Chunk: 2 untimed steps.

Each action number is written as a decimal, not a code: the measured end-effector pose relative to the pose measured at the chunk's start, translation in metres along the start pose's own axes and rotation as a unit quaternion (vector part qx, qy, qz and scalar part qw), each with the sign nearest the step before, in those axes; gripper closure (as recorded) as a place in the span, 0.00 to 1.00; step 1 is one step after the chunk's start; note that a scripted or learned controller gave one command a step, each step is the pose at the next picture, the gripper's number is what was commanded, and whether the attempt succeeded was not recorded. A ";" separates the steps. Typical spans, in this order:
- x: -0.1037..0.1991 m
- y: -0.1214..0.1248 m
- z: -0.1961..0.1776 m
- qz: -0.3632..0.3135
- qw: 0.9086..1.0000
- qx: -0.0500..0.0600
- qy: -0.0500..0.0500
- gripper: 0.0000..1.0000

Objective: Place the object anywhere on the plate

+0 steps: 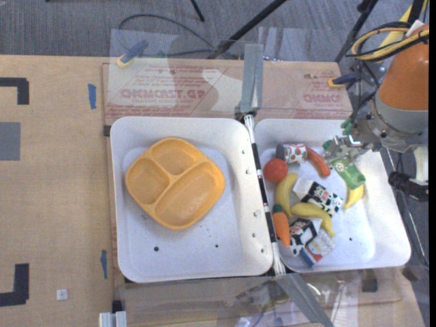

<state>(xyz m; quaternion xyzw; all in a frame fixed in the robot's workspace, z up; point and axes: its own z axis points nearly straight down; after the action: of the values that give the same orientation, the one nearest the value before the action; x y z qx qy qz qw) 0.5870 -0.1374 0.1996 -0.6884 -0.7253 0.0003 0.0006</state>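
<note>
The arm reaches in at the right of the frame, its gripper [343, 148] low over the upper part of the right bin [392, 244]. Whether the pincer is open or closed cannot be told; the metalwork is too tangled to read. Just below it lies a green block [350, 176], with a red sausage [317, 162], a tomato [275, 169], two bananas [300, 199] and small cartons [310, 240] crowded nearby. The yellow divided plate [174, 181] sits bare in the left bin [136, 251], well apart from the toys. This looks like the picking step. Next comes a firm grasp, a lift over the divider, then a release above any compartment.
</note>
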 end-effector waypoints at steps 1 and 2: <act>0.028 0.044 0.088 -0.066 0.998 0.000 -0.001 1.00; 0.031 0.072 0.096 -0.182 0.983 0.009 0.001 1.00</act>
<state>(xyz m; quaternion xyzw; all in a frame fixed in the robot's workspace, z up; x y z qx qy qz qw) 0.6573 -0.1029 0.1036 -0.5449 -0.8384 0.0056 0.0075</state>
